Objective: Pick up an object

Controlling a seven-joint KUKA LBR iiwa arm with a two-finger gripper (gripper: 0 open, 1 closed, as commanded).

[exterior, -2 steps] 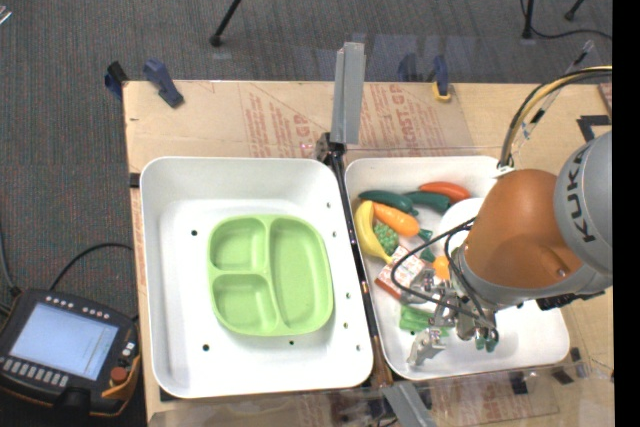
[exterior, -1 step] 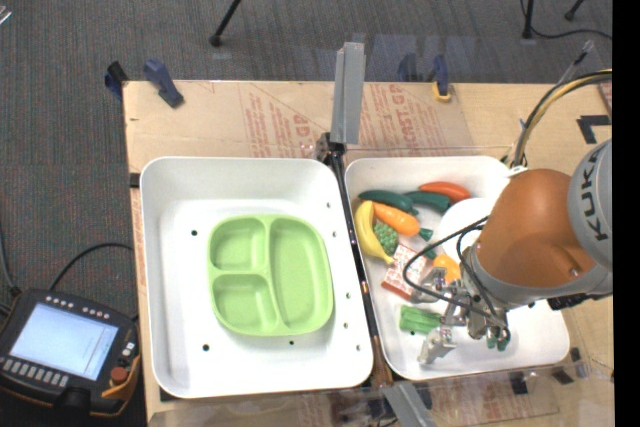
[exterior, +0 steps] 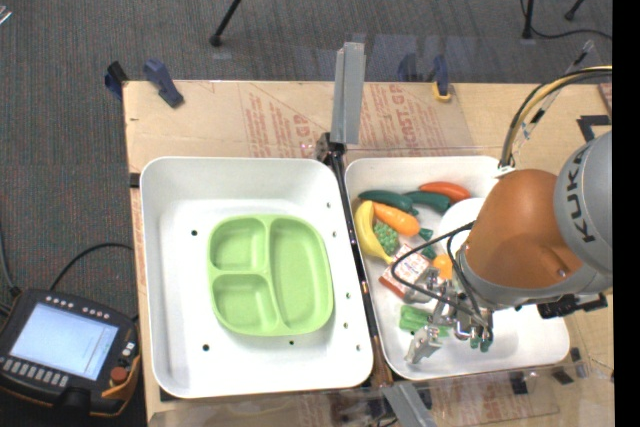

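**Op:** Toys are piled in my right bin; nearest me the jaws hang low over the front of the heap, by a green piece.

**Spotter:** What could go wrong?

**Op:** Things lie packed and overlapping there, so I'd expect the jaws to pinch an edge, or nudge pieces aside and come up bare.

**Spotter:** Jaws open?

**Op:** Cannot tell; metal parts and cables blur together, and I see nothing clearly held. Farther back lie a banana, carrot and red pepper. The left bin holds a green tray.
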